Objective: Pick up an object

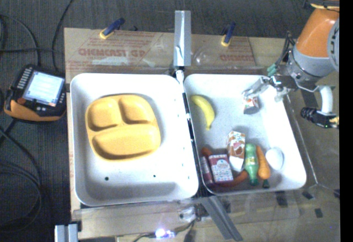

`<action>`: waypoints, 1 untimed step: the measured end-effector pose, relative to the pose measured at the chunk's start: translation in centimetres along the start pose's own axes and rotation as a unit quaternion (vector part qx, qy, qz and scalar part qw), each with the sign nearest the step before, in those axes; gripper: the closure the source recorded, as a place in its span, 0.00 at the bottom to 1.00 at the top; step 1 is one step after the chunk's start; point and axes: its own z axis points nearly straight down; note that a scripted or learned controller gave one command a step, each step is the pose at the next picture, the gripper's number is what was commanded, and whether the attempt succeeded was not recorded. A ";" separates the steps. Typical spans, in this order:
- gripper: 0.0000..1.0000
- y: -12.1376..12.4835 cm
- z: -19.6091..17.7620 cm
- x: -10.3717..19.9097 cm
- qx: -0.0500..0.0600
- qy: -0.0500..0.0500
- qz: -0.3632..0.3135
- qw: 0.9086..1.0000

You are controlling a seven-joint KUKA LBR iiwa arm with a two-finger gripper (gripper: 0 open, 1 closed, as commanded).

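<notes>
Progress looks partial: the gripper (255, 92) hangs over the upper right part of the right bin (295, 150), and a small red-and-white carton (251, 103) sits directly under its fingertips, touching them or very nearly so. Whether that carton is lifted off the bin floor or only resting there beneath the pincer cannot be told from this slanted view, so I would not call the pick done. The fingers are small and blurred here, and I cannot tell how far apart they stand. The remaining goods lie well apart from the gripper: a banana (204, 109) near the bin's left wall, and along the near wall a cluster of a juice carton (236, 146), a red box (220, 169), a green bottle (251, 161), a carrot (263, 165) and a white egg-like item (274, 157). The left bin (83, 180) holds a yellow divided tray (123, 126).
</notes>
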 end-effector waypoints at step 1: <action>0.00 4.5 9.1 -0.8 -0.001 0.004 -0.024 1.000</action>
